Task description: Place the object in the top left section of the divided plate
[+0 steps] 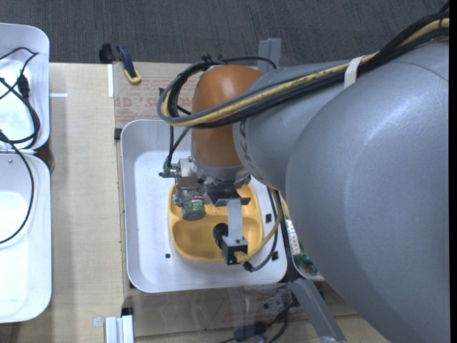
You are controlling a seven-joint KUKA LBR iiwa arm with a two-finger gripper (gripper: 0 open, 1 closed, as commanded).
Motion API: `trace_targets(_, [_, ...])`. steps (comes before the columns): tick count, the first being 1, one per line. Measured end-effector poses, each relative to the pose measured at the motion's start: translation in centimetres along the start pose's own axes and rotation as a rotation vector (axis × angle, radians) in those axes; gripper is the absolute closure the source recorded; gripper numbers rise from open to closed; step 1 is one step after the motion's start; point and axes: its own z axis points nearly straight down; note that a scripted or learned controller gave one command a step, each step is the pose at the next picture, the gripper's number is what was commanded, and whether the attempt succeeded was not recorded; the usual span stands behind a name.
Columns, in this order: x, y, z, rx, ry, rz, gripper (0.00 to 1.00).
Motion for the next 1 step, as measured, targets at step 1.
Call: trace_targets(1, [-0.02,0.02,-0.01,0.0,0.0,0.001,0.0])
